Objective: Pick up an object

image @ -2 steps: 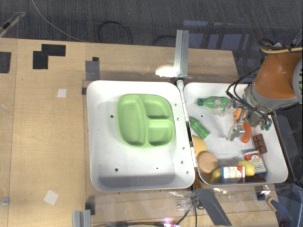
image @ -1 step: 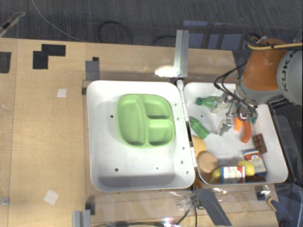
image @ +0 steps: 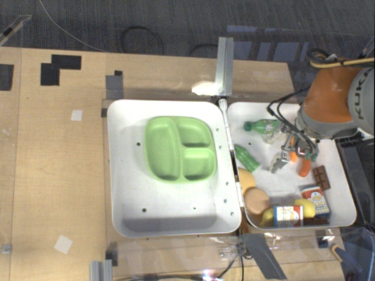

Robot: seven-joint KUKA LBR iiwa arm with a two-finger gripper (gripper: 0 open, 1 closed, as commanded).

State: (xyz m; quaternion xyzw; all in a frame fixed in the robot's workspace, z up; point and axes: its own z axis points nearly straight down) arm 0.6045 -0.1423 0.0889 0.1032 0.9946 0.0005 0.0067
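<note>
Your gripper (image: 285, 156) hangs low over the right bin (image: 345, 215), with the grey arm and its orange band (image: 331, 95) just behind it to the right. You can see the two fingers splayed apart, with only white bin floor between their tips, so nothing is grasped.

Just right of the fingertips lies an orange carrot-like piece (image: 303, 167), close but not between them. Up and left of the gripper rests a clear bottle with a green cap end (image: 262, 126), lying on its side. To the left and slightly below sits a green pepper-like piece (image: 246, 158) against the bin's wall. Further down you have a round bread bun (image: 256, 201), a yellow-and-blue labelled bottle (image: 287, 215), a small carton (image: 315, 199) and a brown chocolate bar (image: 320, 177).

Well to the left, the other bin (image: 126, 215) holds a green divided plate (image: 179, 148).
</note>
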